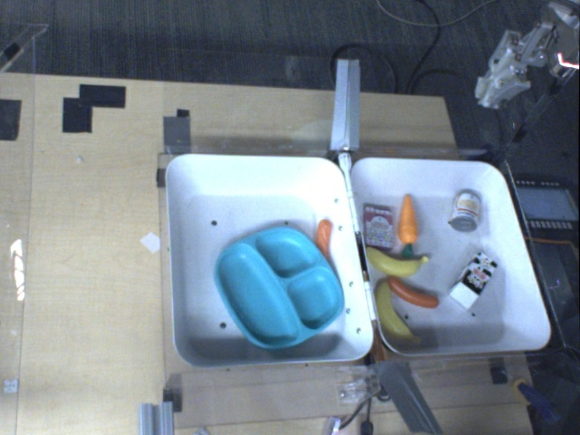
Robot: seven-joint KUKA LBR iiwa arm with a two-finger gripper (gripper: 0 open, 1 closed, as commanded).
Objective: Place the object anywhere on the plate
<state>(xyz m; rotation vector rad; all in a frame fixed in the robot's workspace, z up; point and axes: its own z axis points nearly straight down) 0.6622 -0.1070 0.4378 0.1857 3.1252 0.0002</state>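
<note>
A wooden bench (91, 243) seen from above carries two shallow white bins side by side; in the left bin (195, 198) lies a blue plate (279, 284) with three compartments, nothing resting on it, and just beside its upper right edge a small orange piece (323, 236) lies against the bin's right wall; the right bin (517, 270) holds the loose things: a small red packet (378, 226), an orange carrot (408, 218) lying lengthwise pointing away from the viewer, two yellow bananas (396, 263), a red sausage (413, 294) lying across the lower banana, a silver can (465, 210) and a black-and-white box (475, 280); which of these is the object to move cannot be told; the hand (507, 66) hangs at the far upper right, above the dark floor behind the bench, well apart from both bins and gripping nothing; whether its fingers are spread or together cannot be told; the right bin's things lie below and to the left of it, nearer than the plate, which lies further left again.
</note>
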